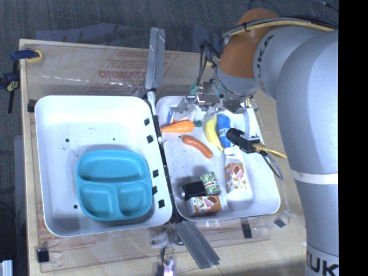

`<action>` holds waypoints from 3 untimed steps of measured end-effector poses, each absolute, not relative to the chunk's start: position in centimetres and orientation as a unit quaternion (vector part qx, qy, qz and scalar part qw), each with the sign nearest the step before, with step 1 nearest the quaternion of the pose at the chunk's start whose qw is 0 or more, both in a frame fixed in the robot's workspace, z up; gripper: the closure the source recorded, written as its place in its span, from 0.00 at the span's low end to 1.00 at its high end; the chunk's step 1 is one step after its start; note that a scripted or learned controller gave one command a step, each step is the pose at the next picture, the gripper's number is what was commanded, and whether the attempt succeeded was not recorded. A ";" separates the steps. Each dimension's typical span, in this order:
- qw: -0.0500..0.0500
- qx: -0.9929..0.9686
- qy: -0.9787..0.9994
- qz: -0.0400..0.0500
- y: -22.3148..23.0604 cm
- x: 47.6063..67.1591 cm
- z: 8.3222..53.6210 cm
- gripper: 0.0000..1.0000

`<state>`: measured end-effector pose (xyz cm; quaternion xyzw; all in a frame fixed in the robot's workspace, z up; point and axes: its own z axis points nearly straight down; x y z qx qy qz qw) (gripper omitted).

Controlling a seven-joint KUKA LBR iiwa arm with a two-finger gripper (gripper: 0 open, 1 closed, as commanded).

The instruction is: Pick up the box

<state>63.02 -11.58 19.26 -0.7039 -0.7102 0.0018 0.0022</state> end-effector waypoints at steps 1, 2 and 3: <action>-0.002 -0.685 -0.729 -0.001 -11.0 65.4 11.1 0.00; -0.001 -0.684 -0.730 -0.004 -10.8 65.6 12.5 1.00; 0.002 -0.732 -0.682 0.002 -7.4 59.9 19.2 1.00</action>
